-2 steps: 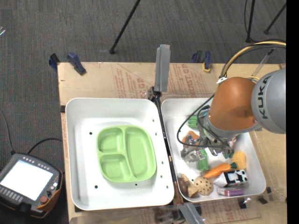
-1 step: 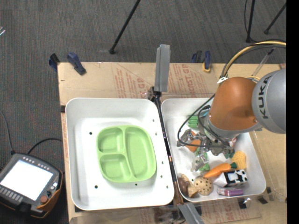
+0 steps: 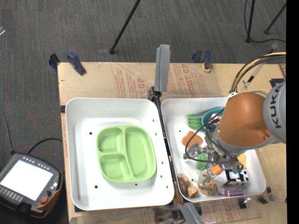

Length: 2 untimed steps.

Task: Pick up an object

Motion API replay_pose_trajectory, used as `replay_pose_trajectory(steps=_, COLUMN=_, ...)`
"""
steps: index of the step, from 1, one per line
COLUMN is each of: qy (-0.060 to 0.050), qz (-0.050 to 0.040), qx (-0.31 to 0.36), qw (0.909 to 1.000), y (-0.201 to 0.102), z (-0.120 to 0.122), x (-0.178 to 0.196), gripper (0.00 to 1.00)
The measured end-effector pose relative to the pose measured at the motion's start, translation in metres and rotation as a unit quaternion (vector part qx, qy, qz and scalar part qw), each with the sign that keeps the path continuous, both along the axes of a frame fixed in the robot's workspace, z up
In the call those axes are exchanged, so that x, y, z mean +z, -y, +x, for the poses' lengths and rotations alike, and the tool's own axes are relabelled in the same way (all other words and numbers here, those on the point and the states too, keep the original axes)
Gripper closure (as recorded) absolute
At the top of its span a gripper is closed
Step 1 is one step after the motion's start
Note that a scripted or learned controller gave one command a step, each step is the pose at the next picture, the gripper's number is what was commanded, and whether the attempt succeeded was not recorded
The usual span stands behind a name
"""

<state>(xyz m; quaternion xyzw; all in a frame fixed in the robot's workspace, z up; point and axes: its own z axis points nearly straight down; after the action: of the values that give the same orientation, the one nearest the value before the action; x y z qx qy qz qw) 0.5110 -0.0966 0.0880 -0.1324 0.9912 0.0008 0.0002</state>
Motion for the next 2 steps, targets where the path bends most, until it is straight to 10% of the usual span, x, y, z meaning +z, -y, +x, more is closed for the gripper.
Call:
replay_pose_trajectory(steps=1, qy=0.001, qz=0.0009, qx=0.002, qw=1.0, y=-0.003, z=0.001, x=0.01, gripper=1.0)
replay_pose_trajectory(steps=2, qy=-0.002, qz=-0.0001, qx=-0.154, qw=0.9881, y=-0.006, z=-0.011, x=-0.001, gripper=1.0)
